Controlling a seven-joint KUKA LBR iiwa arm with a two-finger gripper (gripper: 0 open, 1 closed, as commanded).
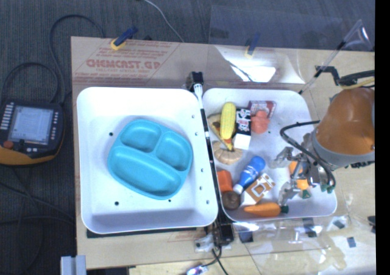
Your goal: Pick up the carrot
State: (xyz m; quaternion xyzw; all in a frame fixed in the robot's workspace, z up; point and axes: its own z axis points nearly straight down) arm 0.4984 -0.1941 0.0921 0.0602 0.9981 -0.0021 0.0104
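An orange carrot [262,210] lies along the front wall of the right bin [304,106], its green tip pointing right. My gripper [297,177] hangs over the front right part of that bin, up and to the right of the carrot and apart from it. The arm's orange band [347,122] sits above it at the right. Cables and metal parts crowd the wrist.
The right bin also holds a corn cob [227,120], a blue and white bottle [250,172], a doughnut [228,156], a small orange box [259,187] and other toy foods. A blue divided plate [150,157] lies in the left bin [97,207].
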